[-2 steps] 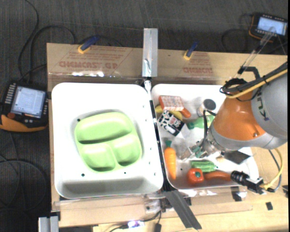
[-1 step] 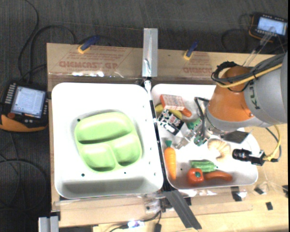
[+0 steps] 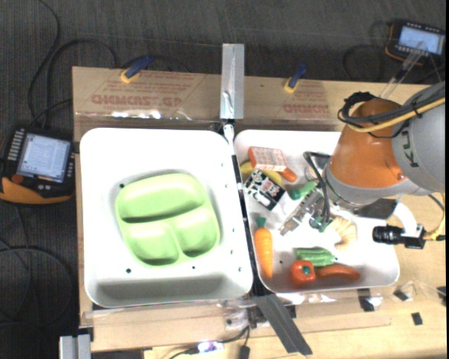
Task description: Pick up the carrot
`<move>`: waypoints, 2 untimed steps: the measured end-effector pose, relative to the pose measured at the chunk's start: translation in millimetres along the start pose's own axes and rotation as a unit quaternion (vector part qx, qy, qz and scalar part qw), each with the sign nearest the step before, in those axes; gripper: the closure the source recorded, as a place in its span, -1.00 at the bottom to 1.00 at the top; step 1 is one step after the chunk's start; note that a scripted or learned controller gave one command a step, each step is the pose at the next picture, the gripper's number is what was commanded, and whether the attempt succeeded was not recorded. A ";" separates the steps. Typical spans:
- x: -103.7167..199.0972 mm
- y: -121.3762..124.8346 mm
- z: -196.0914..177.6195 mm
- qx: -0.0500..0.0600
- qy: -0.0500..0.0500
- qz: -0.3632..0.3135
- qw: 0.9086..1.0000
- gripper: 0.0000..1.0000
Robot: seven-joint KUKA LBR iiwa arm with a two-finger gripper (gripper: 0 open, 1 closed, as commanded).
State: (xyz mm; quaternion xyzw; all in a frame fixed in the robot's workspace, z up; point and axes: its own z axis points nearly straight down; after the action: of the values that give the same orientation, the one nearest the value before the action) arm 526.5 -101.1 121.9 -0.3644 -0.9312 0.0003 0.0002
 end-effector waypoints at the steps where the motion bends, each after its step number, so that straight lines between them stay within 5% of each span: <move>1: -13.1 16.7 31.2 -0.001 -0.003 -0.103 0.995 1.00; 2: 26.1 74.0 -137.5 -0.001 -0.001 -0.180 0.984 1.00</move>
State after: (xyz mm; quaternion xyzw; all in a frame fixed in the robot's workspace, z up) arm 557.6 -28.9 259.4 -0.1912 -0.9816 -0.0007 -0.0013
